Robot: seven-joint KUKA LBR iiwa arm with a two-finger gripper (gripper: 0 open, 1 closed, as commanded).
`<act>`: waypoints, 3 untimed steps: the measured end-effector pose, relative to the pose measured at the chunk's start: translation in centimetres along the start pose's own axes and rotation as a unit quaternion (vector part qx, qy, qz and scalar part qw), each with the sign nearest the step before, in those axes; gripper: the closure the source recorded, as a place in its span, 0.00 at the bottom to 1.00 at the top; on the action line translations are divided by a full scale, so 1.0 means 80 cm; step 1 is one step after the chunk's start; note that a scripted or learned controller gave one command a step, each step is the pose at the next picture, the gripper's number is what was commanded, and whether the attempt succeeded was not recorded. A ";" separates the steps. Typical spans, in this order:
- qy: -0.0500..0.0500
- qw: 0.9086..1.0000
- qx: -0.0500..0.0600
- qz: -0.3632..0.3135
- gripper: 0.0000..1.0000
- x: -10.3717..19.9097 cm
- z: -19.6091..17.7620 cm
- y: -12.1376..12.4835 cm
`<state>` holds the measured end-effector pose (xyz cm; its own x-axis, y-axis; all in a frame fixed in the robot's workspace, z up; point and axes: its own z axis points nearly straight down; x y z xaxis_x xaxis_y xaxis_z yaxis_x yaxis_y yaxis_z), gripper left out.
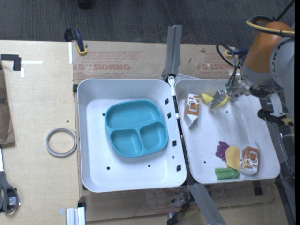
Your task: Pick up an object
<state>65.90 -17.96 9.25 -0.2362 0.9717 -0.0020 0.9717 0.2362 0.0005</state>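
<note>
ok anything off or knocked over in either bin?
Mostly tidy. One oddity: the white and orange packet in the right bin leans against the divider wall instead of lying flat. The blue tray sits skewed in the left bin. The gripper is at the banana.

Here's the arm point(276, 55) on the right: rounded grey casing, smooth and bulky, with a wide orange band point(262, 50) wrapping the section above the wrist. A yellow cable point(262, 20) loops over the top of that orange part, and a thin dark cable runs off toward the upper corner. Lower down, small green and blue bits of wiring show near the wrist. The gripper point(218, 99) is a small silvery-grey metal piece with dark edges. A black bracket point(272, 116) sits against the grey body below.
</note>
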 end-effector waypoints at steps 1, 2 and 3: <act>0.002 0.979 0.004 -0.203 0.00 0.024 0.003 0.003; 0.000 0.979 0.002 -0.202 1.00 0.023 -0.011 0.004; 0.000 0.979 0.001 -0.202 0.00 0.023 -0.011 0.005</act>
<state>65.84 -16.09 10.12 -0.6020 0.7985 -0.0016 0.7985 0.6019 -0.0026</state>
